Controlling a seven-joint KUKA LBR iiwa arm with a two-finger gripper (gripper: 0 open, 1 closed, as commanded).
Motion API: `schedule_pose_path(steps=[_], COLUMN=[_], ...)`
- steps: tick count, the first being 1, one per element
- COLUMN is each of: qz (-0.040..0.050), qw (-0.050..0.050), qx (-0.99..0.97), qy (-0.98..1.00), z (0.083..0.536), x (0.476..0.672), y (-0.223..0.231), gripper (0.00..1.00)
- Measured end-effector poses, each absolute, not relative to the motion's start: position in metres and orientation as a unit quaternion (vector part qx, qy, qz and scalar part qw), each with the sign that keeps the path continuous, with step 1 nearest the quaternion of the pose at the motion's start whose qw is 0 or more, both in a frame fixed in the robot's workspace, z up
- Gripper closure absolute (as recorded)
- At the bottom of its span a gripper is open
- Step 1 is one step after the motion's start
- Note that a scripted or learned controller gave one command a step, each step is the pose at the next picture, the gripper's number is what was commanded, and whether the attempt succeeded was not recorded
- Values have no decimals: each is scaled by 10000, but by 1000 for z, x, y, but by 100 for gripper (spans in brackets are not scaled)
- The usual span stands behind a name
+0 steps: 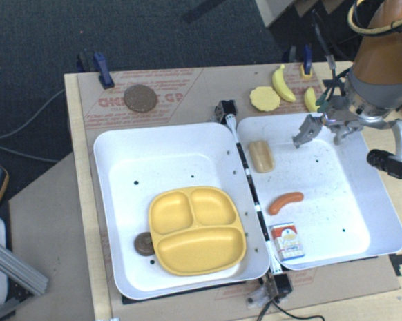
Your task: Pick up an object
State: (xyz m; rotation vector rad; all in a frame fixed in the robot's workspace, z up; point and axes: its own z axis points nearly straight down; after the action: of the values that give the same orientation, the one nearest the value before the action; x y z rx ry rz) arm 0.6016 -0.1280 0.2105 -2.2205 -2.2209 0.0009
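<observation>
Camera view from above: the gripper (323,127) hangs over the far edge of the right bin (373,236), fingers spread apart and holding nothing. Likely pick targets lie in that bin: a tan bread piece (260,156) by the divider, an orange sausage (286,201) mid-bin, a small carton (286,242) nearer the front. The left bin (117,197) holds a yellow divided tray (194,229). Nothing blocks the reach.

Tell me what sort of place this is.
Probably a robotics lab test bench: a robot arm reaches over two white bins clamped to a board, holding toy food such as a sausage and a yellow divided plate, with cables around.
</observation>
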Motion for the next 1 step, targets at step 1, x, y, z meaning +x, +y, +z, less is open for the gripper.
schedule_pose_path(steps=[1], qz=[14], qw=[27], qx=[-7069], qy=[-7073], z=[78], x=[582], y=[-111], gripper=[0])
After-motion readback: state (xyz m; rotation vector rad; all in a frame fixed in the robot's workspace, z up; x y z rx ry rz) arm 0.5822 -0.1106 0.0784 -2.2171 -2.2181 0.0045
